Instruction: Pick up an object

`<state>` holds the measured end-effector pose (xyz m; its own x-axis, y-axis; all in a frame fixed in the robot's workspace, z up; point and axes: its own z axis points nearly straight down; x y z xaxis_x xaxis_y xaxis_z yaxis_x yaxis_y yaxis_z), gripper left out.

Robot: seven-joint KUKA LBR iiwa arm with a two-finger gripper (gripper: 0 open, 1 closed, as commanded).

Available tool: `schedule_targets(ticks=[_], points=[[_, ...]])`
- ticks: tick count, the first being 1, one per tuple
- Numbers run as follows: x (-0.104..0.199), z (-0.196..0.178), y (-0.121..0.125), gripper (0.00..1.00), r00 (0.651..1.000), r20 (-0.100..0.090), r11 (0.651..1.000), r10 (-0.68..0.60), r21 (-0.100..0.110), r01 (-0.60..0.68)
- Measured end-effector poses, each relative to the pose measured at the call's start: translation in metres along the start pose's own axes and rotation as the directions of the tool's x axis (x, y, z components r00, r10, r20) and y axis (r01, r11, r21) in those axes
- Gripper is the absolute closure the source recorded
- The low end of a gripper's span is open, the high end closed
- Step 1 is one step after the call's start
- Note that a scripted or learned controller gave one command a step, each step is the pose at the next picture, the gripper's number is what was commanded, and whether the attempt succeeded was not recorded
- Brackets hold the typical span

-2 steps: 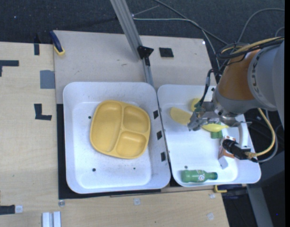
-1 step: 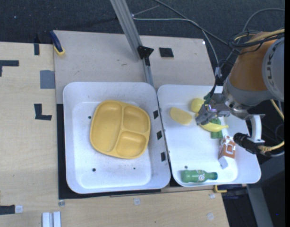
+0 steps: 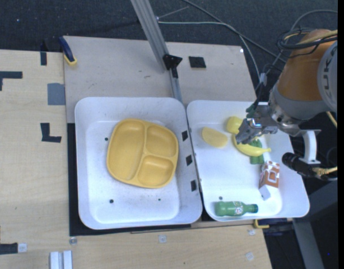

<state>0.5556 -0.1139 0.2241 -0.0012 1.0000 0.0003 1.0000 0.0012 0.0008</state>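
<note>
The right bin (image 3: 228, 175) holds a yellow banana (image 3: 251, 148), a pale yellow lemon-like piece (image 3: 215, 137), a small yellow piece (image 3: 233, 124), a green item (image 3: 256, 159), a brown and white carton (image 3: 269, 175) and a green bottle (image 3: 235, 208) lying on its side. My gripper (image 3: 249, 132) hangs low over the banana's upper end, between the small yellow piece and the banana. The arm's wrist covers part of the banana.
The left bin (image 3: 91, 150) carries a yellow divided plate (image 3: 143, 152). A metal post (image 3: 152, 27) rises behind the bins. Cables run across the dark floor at the back. The arm's orange and grey body (image 3: 306, 77) stands over the right bin's far right corner.
</note>
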Motion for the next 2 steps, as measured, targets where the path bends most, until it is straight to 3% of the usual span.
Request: schedule_targets(ticks=[2], points=[[0.105, 0.004, -0.027, 1.00, 1.000, 0.000, 1.000, -0.004, 0.004, 0.004]])
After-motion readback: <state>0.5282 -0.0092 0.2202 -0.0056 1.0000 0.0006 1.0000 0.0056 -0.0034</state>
